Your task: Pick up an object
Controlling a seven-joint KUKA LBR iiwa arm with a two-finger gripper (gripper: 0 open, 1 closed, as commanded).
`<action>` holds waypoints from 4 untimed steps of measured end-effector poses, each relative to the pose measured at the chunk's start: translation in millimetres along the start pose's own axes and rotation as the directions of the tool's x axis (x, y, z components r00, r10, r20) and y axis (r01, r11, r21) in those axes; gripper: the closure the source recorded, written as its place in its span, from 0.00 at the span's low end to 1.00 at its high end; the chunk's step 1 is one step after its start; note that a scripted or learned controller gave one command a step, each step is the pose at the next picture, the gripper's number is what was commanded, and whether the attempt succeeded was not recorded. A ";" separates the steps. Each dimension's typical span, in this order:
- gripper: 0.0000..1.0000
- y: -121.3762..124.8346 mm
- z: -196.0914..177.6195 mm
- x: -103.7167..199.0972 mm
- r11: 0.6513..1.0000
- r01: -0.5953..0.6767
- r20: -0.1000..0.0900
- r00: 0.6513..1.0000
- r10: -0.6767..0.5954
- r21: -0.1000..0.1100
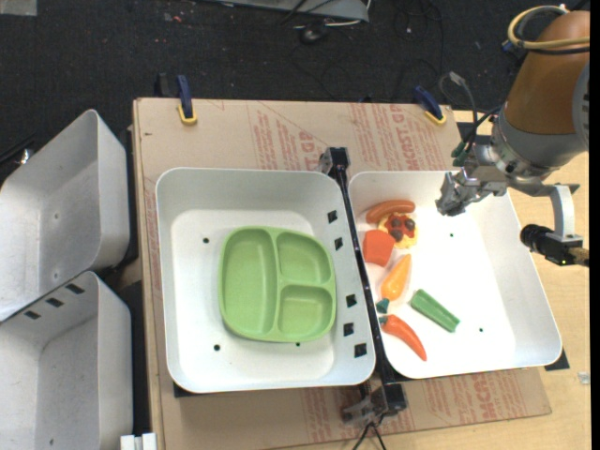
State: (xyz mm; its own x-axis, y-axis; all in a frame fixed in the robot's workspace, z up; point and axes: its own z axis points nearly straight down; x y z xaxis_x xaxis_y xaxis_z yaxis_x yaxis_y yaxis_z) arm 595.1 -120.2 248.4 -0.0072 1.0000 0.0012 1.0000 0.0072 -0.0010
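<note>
The right bin [506,279] holds several toy foods along its left side: a sausage-like orange piece [389,210], a small dark-and-red piece [404,225], an orange-red block [378,247], a yellow-orange pepper [397,276], a green piece [434,309] and a red-orange chili [404,335]. My gripper [453,200] hangs over the bin's upper part, to the right of the sausage piece and apart from it. Nothing shows between its fingers.
The left bin [187,251] holds a green divided tray [278,284]. A black divider [354,261] runs between the bins. Two white bins [56,279] stand off the bench at the left. The right bin's right half is bare white floor.
</note>
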 end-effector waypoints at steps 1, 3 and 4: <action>1.00 -5.1 11.5 54.9 1.000 0.000 -0.001 1.000 0.000 0.001; 1.00 3.6 1.2 160.6 1.000 0.001 -0.001 1.000 -0.001 -0.002; 1.00 0.7 -1.2 214.5 1.000 0.001 0.000 1.000 -0.001 -0.002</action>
